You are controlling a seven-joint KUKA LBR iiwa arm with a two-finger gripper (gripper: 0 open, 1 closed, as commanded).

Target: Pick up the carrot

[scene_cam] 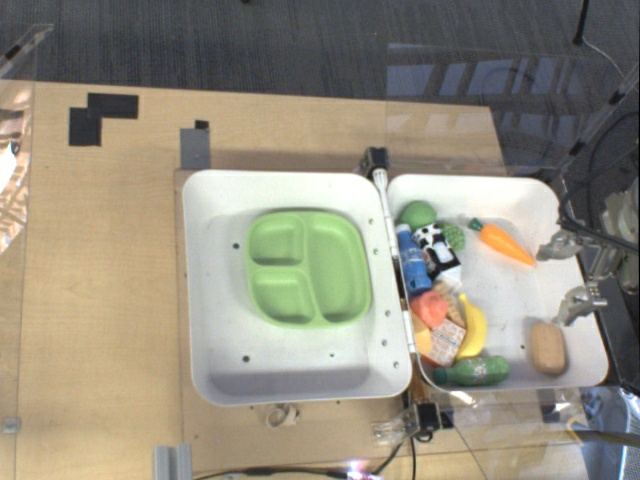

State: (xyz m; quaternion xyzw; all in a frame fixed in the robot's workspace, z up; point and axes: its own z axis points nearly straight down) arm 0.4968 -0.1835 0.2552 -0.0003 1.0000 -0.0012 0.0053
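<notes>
I have the claw (572,276) parked at the right-hand rim of the shallow white plastic right bin (530,190), its two metal fingers spread wide with nothing between them; that open stance suits a descent onto something slim.

The small orange plastic carrot with a green top (502,242) lies just to the claw's left and a little farther back, flat on the bin floor and apart from the other toys. It sits at a slant, its green end pointing away from the claw and its tip toward it. I judge I would need to turn the wrist so the fingers straddle its narrow width, not its length.

Near the claw on the front side rests a tan oval potato-like toy (547,347), well clear of the carrot. The crowded pile along the bin's far-left wall, with the yellow plastic banana (474,328), should not interfere. The grasp has not yet begun, as I read it.
</notes>
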